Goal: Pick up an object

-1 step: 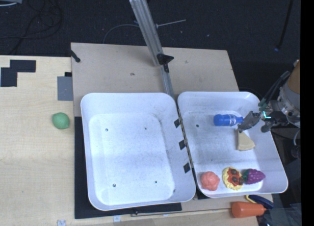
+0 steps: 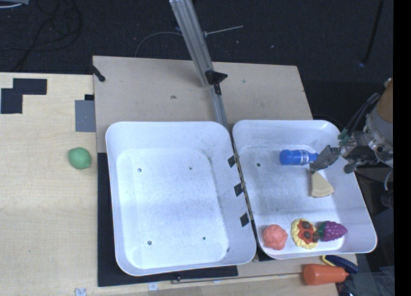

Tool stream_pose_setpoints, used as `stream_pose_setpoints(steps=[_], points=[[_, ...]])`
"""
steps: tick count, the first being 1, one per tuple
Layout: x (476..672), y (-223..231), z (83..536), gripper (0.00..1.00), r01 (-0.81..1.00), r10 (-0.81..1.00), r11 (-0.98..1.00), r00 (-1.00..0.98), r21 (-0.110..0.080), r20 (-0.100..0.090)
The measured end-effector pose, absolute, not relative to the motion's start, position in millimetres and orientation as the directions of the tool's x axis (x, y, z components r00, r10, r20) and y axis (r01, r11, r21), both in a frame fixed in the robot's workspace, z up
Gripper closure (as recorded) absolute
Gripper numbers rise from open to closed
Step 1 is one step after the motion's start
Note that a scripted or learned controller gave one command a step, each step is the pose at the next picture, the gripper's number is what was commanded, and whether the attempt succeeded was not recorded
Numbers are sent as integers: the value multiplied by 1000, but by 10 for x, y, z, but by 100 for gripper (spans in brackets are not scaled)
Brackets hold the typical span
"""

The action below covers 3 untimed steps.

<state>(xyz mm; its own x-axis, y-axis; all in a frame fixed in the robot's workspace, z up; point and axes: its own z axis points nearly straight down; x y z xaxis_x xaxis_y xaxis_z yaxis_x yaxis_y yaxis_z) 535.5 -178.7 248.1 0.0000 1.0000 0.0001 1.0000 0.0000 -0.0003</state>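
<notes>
The claw [image 2: 323, 158] sat low over the right white plastic bin [image 2: 282, 137], its dark fingers spread apart and gripping nothing — tips just beside the blue plastic bottle [image 2: 297, 156] lying on its side, with the pale tan wedge-shaped block [image 2: 321, 185] right below them. Near the bin's front edge lay a salmon-pink round lump [image 2: 275, 236], a yellow toy with red patches [image 2: 304, 232] and a purple grape cluster [image 2: 332, 230] — all apart from the claw. A green ball [image 2: 79, 158] rested on the bench [image 2: 38, 179] left of the left white bin [image 2: 173, 198].
</notes>
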Motion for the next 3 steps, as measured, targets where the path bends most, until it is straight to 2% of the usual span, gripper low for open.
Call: stream_pose_setpoints(steps=[2, 3], points=[[5294, -1929, 1301, 0, 1000, 1000, 0, 0, -5, 1], [5295, -1925, 905, 0, 1000, 1000, 1, -1, -1, 0]])
